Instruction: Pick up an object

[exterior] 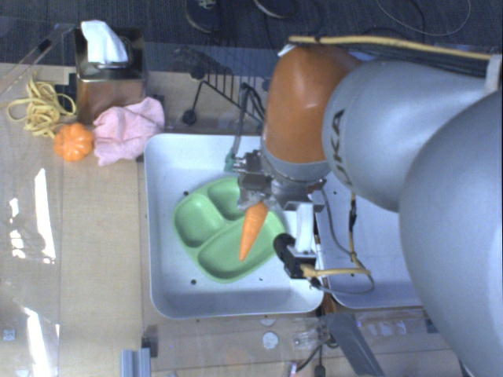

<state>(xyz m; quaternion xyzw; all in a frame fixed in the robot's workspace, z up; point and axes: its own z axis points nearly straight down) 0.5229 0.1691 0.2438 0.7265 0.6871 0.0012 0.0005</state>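
An orange carrot (250,232) points down and to the left over a green divided plate (196,218) in the left white bin (169,289). Its thick end sits between the fingers of my gripper (256,203), which is shut on it. The grey arm with its orange band (302,108) comes in from the right and hides the right part of the plate and of the bin. I cannot tell whether the carrot's tip touches the plate.
The right bin (377,293) lies mostly under the arm. On the bench to the left of the bins are a pink cloth (126,128), a small orange pumpkin (73,141), a yellow cord (38,107) and a tissue box (106,69).
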